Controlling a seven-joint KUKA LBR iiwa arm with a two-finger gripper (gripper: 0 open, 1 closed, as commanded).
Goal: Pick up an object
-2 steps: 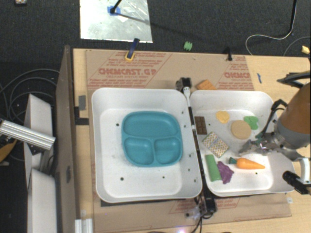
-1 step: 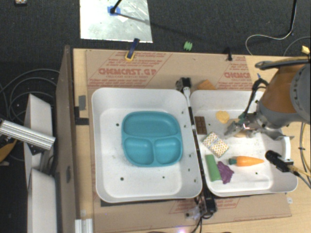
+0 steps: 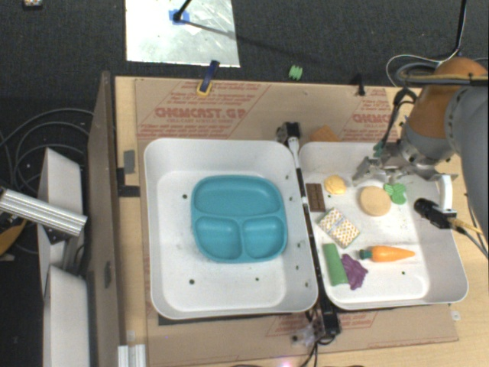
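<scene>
The right bin (image 3: 447,277) holds several small objects. Among them are a yellow lump (image 3: 335,183), a round tan piece (image 3: 375,201), a green leafy toy (image 3: 396,193) and a checkered packet (image 3: 338,227). There are also a green bar (image 3: 333,264), a purple piece (image 3: 354,271), an orange carrot (image 3: 391,254) and a brown bar (image 3: 314,196) by the left wall. My gripper (image 3: 380,165) hangs over the back of this bin, just above and behind the tan piece and the green toy. I see nothing held in it.
The left bin (image 3: 164,205) holds a blue divided plate (image 3: 238,216). A black and white part (image 3: 434,209) sticks out over the right bin's right rim. Cables loop at the far left and upper right. A cardboard sheet lies under both bins.
</scene>
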